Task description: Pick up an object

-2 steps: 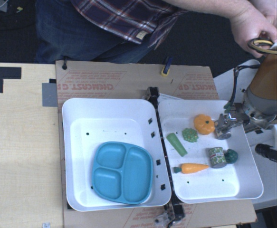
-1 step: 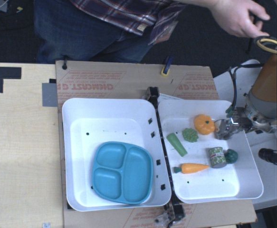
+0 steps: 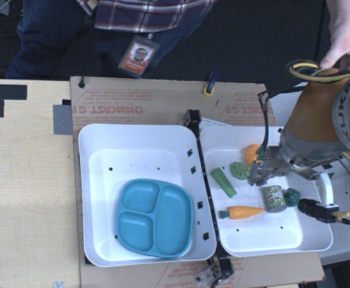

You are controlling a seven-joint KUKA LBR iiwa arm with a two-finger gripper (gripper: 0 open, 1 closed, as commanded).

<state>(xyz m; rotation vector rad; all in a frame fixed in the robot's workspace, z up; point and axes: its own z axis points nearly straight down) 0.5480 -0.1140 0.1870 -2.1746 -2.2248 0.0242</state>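
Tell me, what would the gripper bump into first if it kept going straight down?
Probably the can, just below the gripper. The broccoli sits close beside, and depth is unclear.

Blue tray (image 3: pixel 155 218), orange carrot (image 3: pixel 245 212), white bins (image 3: pixel 138 146).

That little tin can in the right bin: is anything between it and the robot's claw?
Nothing visible lies between them. The gripper hangs just above-left of the tin can, with bare bin floor between. A green broccoli piece sits to the gripper's left, off that path.
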